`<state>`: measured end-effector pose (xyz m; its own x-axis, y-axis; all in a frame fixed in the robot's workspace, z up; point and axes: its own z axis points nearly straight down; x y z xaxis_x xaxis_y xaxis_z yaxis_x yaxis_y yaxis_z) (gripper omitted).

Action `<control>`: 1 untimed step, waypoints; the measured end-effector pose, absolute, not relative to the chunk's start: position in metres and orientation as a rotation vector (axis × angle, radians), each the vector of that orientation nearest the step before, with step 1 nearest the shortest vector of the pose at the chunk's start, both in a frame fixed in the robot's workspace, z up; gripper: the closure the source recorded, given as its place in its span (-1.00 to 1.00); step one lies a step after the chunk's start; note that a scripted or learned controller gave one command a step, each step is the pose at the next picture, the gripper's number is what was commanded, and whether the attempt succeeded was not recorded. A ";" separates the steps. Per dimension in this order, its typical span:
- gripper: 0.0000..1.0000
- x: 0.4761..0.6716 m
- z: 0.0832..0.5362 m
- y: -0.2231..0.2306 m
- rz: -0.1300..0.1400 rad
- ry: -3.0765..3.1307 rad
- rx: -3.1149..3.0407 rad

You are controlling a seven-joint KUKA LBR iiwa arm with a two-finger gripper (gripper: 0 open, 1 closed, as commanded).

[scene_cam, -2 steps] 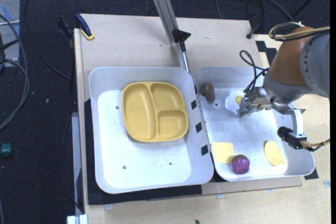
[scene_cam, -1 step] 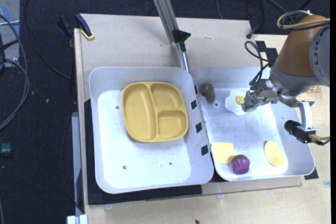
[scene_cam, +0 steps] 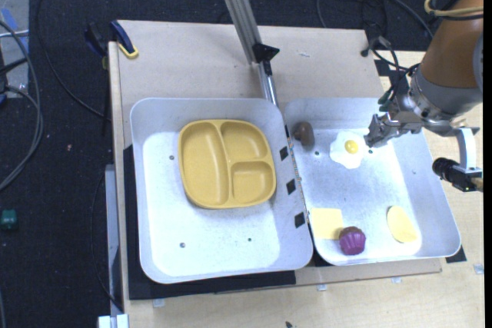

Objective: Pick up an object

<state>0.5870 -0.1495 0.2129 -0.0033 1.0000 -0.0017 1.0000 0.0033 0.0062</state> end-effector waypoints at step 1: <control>1.00 0.592 0.270 -0.140 0.006 2.222 2.213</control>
